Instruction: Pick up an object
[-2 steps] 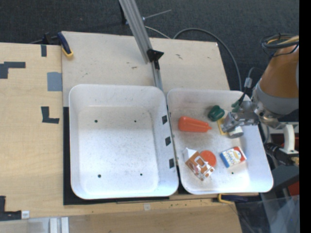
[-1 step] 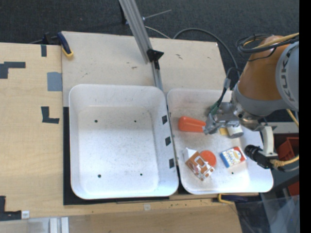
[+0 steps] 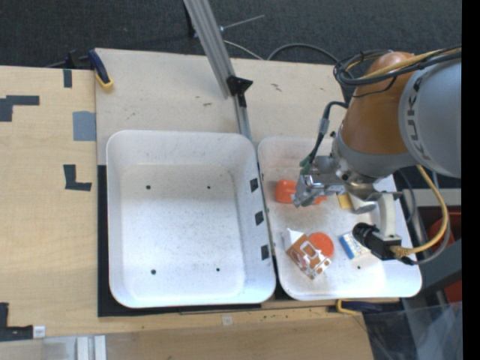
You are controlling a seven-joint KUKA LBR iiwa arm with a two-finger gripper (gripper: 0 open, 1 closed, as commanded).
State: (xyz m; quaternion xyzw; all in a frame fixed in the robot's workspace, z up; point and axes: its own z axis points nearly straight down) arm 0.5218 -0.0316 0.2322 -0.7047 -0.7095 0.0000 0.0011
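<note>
The gripper (image 3: 309, 193) is lowered into the right shallow white bin (image 3: 390, 280), set against a small orange rounded object (image 3: 284, 191) just to its left, presumably the target. Whether it is spread or pressed together cannot be told.

**Little legible text**

On the orange band of the arm (image 3: 390, 118), near its right end, stand dark vertical letters, partly cut off, that look like part of "KUKA". The small carton (image 3: 309, 256) in the right bin (image 3: 390, 280) bears red and white print too small to read. The blue and white packet (image 3: 349, 245) beside it is equally unreadable.
</note>
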